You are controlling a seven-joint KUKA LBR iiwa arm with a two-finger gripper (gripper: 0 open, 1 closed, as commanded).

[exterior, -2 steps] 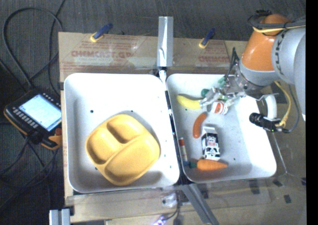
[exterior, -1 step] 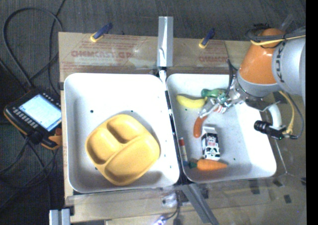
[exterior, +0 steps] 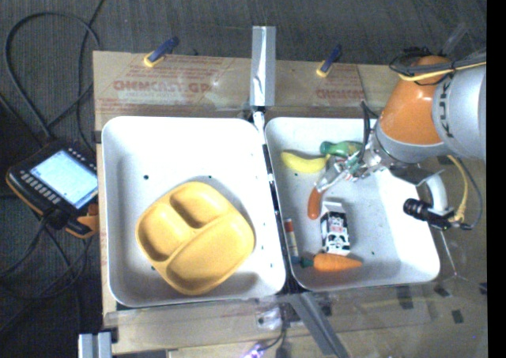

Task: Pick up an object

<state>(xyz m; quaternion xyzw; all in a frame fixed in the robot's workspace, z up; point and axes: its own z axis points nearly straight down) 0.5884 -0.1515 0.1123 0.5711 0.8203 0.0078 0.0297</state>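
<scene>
Reaching in from the right edge of the worktop (exterior: 229, 72), the grey arm (exterior: 455, 115) with its orange band hangs over the right bin (exterior: 403, 265), its hand (exterior: 341, 168) lowered near the bin's far-left corner, where most of the small items lie. How far the hand is open cannot be told at this angle, and nothing can be seen held in it. The left bin (exterior: 126, 159) carries one large item, a yellow divided tray (exterior: 195, 235) lying flat toward its near-right corner, likely too broad for a two-finger grasp. In the right bin, a yellow banana (exterior: 303, 161) and a green object (exterior: 340, 147) lie by the far-left corner just beside the hand, a small reddish piece (exterior: 314, 204) sits below it, a black-and-white carton (exterior: 335, 231) rests mid-bin, and an orange carrot (exterior: 336, 263) lies along the near wall. The hand's position suggests the banana or the green object is the target.
</scene>
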